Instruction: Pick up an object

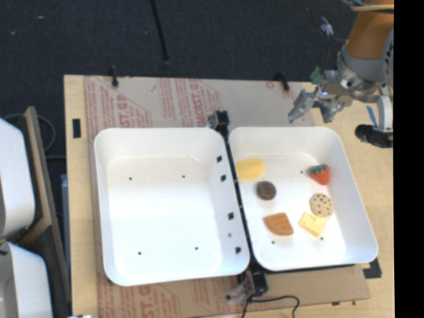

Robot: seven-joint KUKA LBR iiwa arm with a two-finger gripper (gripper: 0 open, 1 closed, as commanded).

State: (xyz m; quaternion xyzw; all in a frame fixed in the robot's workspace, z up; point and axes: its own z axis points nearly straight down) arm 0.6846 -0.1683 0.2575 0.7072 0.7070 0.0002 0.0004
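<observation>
Five toy foods [266, 191] fill right bin [344, 152].

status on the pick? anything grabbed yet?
Done: nothing yet. All five items lie in the right bin: yellow piece, brown disc, strawberry, cookie, orange wedge, plus a yellow block beside the cookie. In hand: nothing visible at the gripper, which sits above the bin's far edge. Left: descend, grasp one item, lift.
</observation>
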